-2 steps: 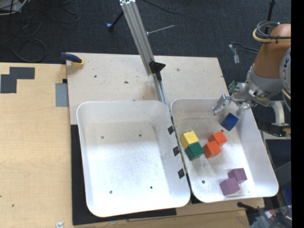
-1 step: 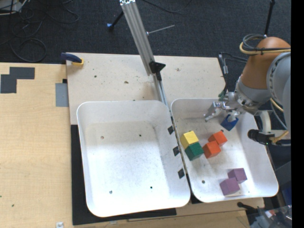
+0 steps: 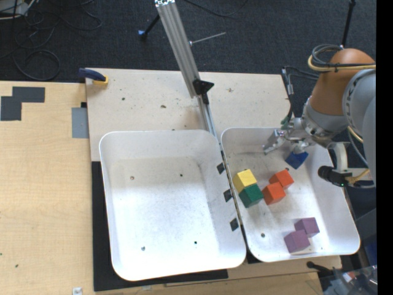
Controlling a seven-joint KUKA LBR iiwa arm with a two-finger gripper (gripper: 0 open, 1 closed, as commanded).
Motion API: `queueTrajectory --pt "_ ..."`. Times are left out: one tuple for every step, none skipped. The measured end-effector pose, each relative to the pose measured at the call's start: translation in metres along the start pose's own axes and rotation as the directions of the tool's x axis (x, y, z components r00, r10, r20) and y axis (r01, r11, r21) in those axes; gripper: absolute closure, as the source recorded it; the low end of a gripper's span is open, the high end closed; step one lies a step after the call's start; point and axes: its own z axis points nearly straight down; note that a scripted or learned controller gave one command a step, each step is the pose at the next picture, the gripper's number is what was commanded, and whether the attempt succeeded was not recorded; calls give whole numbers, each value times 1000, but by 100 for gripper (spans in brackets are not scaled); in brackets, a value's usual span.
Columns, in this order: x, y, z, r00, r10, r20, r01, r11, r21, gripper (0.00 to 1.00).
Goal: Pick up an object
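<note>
You are at the approach step: the grey two-finger gripper [image 3: 288,141] hangs in the right white bin [image 3: 344,241], fingers apart and holding nothing, just beside the small blue cube [image 3: 297,159]. Next, descend squarely and close.

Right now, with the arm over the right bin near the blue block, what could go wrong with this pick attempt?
1. The hand sits beside the blue block, not clearly around it, so it may come up with nothing.
2. The blue block lies near the far wall of the right bin; a push could slide it against that wall.
3. The orange blocks lie just in front of it; a sweep toward them could knock them together or into the yellow block.
</note>
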Motion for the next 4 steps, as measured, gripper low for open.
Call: queueTrajectory --pt "-1 0 -8 1000 0 2 0 1000 -1 100" --pt "-6 -3 -54 1000 6 -6 -6 1000 19 100" --pt "-7 -2 -87 1000 4 -6 -3 1000 18 100" --pt "47 -2 -93 1000 1 -10 0 1000 23 100"
